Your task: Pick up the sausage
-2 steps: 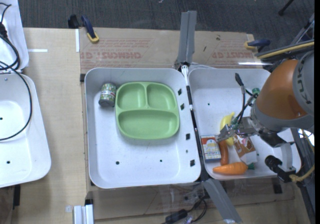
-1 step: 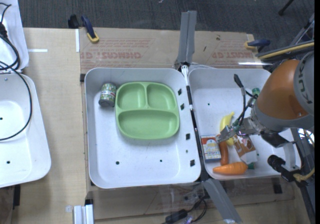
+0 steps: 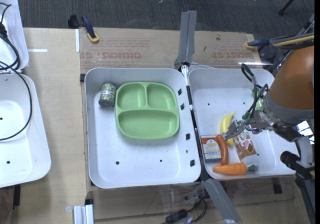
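In the camera view, the sausage (image 3: 223,149) lies in the right bin (image 3: 210,93), a short reddish-brown link set lengthwise just beside a small red-and-white packet (image 3: 211,149) on its left and just above the carrot (image 3: 231,169), which lies crosswise near the bin's front wall. The pincer (image 3: 234,132) hangs just above the sausage's upper end, near a banana (image 3: 227,122), and whether its tips are spread or together I cannot tell at this size; nothing shows between them. I judge the sausage a light toy, smooth and rounded, so likely to roll or slip; a hold across its middle, squeezing the narrow width, looks safest, though the packet crowds one side. A brown printed pouch (image 3: 245,146) lies right of the sausage. The bench (image 3: 60,118) is pale wood with cardboard behind the bins; the left bin (image 3: 100,168) holds a green divided plate (image 3: 147,110) and a small tin (image 3: 107,95), well apart from the sausage.
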